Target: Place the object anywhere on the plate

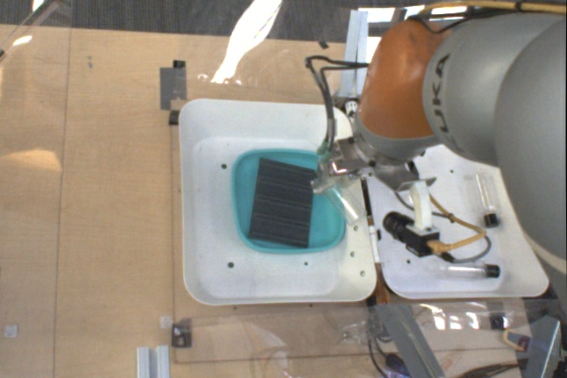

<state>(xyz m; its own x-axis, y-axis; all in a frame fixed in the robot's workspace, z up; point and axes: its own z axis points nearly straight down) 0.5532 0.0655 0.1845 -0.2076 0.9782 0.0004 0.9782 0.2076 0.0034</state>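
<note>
**Slab on the plate, gripper close by its corner**

Camera view: the gripper point(332, 175) is seen low over the right rim of the teal plate point(241, 190), just beside the upper right corner of the dark slab point(282, 204). Whether the gripper is open or closed cannot be told, as it is masked by the wrist.

A risk is judged here. If the corner is gripped or caught, the slab could be dragged or tipped over the rim when the arm is raised. A sideways move could likewise push it toward the wall of the left bin point(204, 261).

The slab is seen as a dark grey rectangle, ribbed in fine parallel lines. It lies flat and slightly skewed on the plate, spanning most of it from the far rim to the near rim.
</note>
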